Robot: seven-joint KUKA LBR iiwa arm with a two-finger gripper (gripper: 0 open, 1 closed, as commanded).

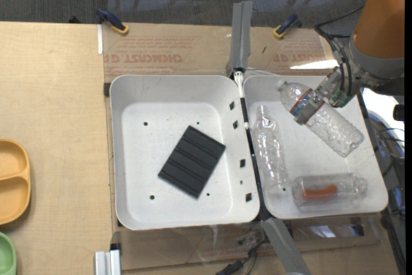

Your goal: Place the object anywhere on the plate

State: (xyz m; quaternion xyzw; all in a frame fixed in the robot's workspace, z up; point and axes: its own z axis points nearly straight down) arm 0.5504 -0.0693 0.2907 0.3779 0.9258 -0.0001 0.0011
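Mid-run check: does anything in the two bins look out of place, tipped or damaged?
Yes, in the right bin. One clear bottle sits tilted up at the gripper, its crinkled body slanting off the floor. Two more clear bottles lie on their sides. The black ribbed pad lies flat, skewed diagonally.

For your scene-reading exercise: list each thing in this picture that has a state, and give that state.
Black ridged block: lying flat in the left bin.
Three clear plastic bottles, right bin:
Upper bottle: on its side, slanted, at the gripper.
Middle bottle: lying along the divider.
Front bottle: lying crosswise, something orange inside.
Orange plate: bare.
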